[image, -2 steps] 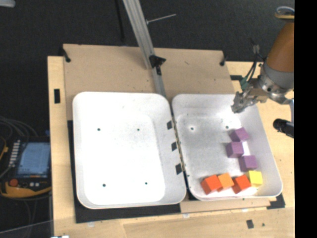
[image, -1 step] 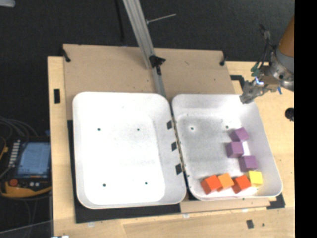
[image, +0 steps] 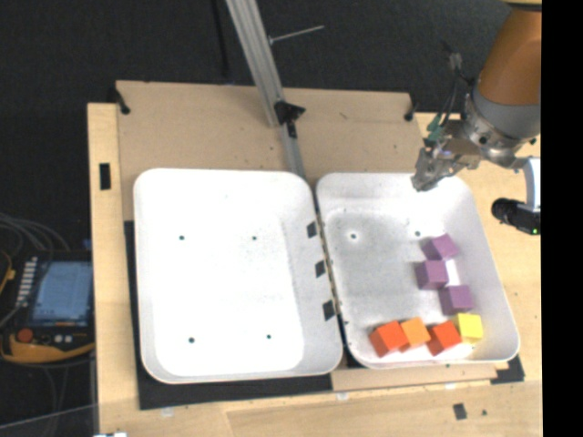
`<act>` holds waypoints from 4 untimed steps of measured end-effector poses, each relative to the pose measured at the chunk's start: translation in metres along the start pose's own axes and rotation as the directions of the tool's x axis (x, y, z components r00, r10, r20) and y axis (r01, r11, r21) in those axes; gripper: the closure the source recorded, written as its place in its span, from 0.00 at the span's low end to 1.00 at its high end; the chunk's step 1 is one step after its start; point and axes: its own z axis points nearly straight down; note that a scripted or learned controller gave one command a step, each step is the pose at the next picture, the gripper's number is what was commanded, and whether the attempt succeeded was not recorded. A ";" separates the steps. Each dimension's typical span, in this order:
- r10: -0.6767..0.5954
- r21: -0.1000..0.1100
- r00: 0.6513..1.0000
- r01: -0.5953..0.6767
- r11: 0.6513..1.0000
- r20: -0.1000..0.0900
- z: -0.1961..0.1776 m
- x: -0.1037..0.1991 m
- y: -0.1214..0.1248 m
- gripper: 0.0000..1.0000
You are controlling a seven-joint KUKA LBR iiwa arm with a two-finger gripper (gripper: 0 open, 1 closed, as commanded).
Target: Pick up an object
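Blocks lie clustered in the right-hand bin (image: pixel 364 198), toward its near right corner: three purple blocks (image: pixel 437 262) stacked in a loose column along the right side, and below them a row of an orange-red block (image: pixel 390 337), a lighter orange block (image: pixel 415 330), a red block (image: pixel 444 336) and a yellow block (image: pixel 470 325). The left-hand bin (image: pixel 219 189) sits beside it on the worktop (image: pixel 105 244). The claw (image: pixel 426 180) hangs over the far edge of the right bin, well apart from the blocks and touching none of them; whether it is spread or closed I cannot tell from this angle.

Judging by their look, the blocks are small, rigid and light, likely wood or plastic, with flat faces that suit a pinch across two opposite sides. The bottom row is packed edge to edge, leaving little room on either side of a block. The topmost purple block seems the freest, so it looks the better candidate.
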 end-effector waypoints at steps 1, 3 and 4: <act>0.001 0.002 1.000 -0.001 1.000 0.000 0.006 0.042 0.000 1.00; -0.001 -0.002 1.000 0.001 1.000 0.000 0.010 0.146 0.019 1.00; 0.000 -0.001 1.000 0.000 1.000 0.000 0.023 0.203 0.029 1.00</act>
